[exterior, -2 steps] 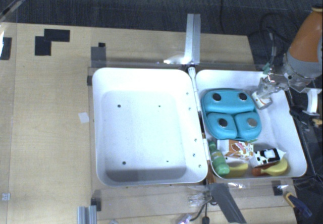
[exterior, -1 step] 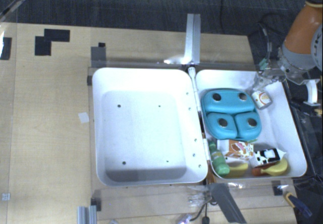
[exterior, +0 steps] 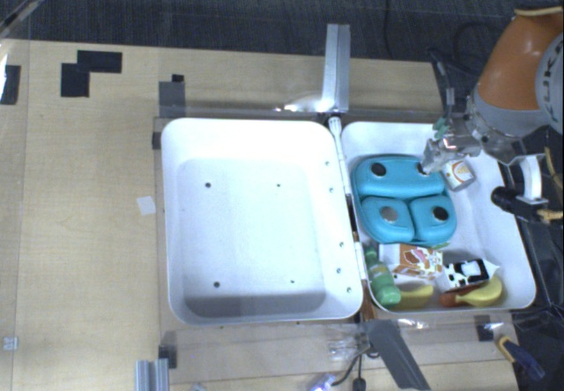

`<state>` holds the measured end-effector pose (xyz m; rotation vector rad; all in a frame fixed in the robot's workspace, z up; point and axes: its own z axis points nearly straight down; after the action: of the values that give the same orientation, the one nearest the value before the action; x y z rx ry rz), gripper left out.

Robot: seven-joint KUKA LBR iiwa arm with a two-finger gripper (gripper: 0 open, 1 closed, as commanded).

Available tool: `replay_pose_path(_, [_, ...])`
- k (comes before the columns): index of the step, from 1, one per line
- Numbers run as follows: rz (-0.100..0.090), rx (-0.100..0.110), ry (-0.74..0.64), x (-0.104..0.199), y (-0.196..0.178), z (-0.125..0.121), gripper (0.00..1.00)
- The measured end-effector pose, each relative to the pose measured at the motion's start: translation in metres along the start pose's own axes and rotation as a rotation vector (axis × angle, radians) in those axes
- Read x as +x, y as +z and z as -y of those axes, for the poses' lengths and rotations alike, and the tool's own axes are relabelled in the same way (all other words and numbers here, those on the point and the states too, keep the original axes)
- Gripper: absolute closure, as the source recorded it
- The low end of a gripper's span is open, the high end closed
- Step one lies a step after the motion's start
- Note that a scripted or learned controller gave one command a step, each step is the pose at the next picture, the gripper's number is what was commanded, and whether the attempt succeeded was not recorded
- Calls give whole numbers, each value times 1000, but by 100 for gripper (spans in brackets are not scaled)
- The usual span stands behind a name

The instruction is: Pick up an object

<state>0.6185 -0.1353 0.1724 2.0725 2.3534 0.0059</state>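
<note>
- The claw (exterior: 443, 148) hangs low at the right bin's (exterior: 507, 235) upper edge; whether it is apart or together I cannot tell.
- A small white packet (exterior: 459, 173) lies just under it, beside the blue tray (exterior: 404, 198), probably the target.

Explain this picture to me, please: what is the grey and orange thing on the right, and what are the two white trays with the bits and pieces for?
You are looking down, at a slant, from a camera fixed above a workbench. The grey and orange thing is a robot arm reaching in from the right. At its tip is a two-finger gripper, the part meant to pinch things and lift them.

The two trays are shallow white bins side by side. The left bin shows only its white floor. The right bin holds the things to pick from: a teal block with round holes, a small colourful carton, a green bottle, a black and white toy and some yellow pieces along the near edge.

The gripper hangs over the far end of the teal block. Whether it grips anything I cannot tell.
</note>
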Motion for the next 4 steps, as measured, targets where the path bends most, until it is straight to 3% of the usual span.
replay_pose_path(1, [1,1,-68,-63,6,-41,100])
replay_pose_path(2, [2,-3,-8,-58,-58,-46,100])
replay_pose_path(3, [2,-1,189,-75,-53,-43,100])
replay_pose_path(4, [2,-1,241,-72,-69,-44,100])
